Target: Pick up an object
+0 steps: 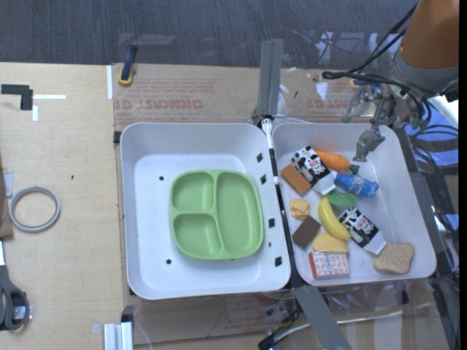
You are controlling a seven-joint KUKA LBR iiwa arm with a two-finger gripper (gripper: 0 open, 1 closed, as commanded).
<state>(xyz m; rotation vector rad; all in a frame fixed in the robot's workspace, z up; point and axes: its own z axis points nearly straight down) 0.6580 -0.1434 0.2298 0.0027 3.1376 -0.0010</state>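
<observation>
I am positioning the gripper [367, 146] at upper right, fingers apparently empty, spacing indeterminate. Target carrot [335, 160] is lying just left; I am recommending a clear vertical descent.

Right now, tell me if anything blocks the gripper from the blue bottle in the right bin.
Nothing visible does. The gripper hangs above the right bin, and the blue bottle lies just below it, top side bare. The carrot and banana sit beside the bottle, not over it.
</observation>
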